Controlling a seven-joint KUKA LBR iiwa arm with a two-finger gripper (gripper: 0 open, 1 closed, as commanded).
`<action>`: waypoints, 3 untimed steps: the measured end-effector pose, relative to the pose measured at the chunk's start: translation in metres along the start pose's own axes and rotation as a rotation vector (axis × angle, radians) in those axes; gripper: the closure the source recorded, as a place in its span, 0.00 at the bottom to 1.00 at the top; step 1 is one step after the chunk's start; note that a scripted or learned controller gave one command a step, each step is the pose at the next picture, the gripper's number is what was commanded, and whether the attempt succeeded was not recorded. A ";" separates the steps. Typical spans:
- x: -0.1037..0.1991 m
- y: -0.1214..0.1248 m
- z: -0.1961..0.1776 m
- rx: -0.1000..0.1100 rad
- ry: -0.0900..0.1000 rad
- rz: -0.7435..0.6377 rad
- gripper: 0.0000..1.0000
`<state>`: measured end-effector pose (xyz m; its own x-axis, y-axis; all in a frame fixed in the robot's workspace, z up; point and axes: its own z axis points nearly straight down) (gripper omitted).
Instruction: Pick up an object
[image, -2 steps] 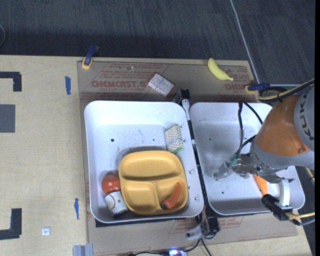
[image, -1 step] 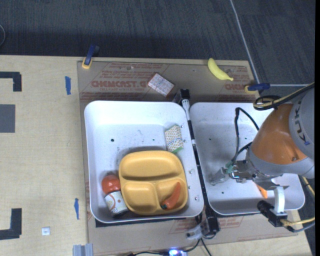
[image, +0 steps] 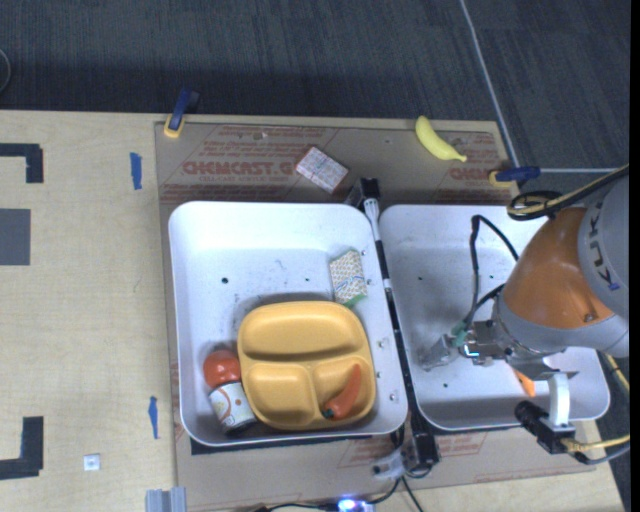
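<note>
My gripper (image: 438, 352) is low in the right bin (image: 430, 250), over its bare white floor near the left wall, with nothing visible in it. A small orange thing (image: 525, 382) peeks out from under the arm near that bin's front. In the left bin (image: 200, 260) lies a yellow compartment tray (image: 300, 350) with an orange carrot-like piece (image: 344, 392) in its front right section. Beside the tray's left front corner lies a red and white toy (image: 226, 385). A patterned packet (image: 347, 275) rests near the back right of the left bin.
Behind the bins, on the brown cardboard, lie a yellow banana (image: 438, 140) and a small checked box (image: 320, 168). Blue clamps (image: 181, 108) hold the cardboard at its corners. A black divider (image: 385, 290) runs between the two bins.
</note>
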<state>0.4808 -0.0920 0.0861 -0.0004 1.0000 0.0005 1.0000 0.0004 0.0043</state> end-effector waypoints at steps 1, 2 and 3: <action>0.000 0.000 0.000 0.000 -0.001 0.000 0.00; -0.001 0.009 0.000 0.002 -0.001 0.000 0.00; -0.003 0.001 0.000 -0.001 -0.001 0.000 0.00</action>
<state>0.4815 -0.0955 0.0863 -0.0009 1.0000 -0.0004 1.0000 0.0009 0.0058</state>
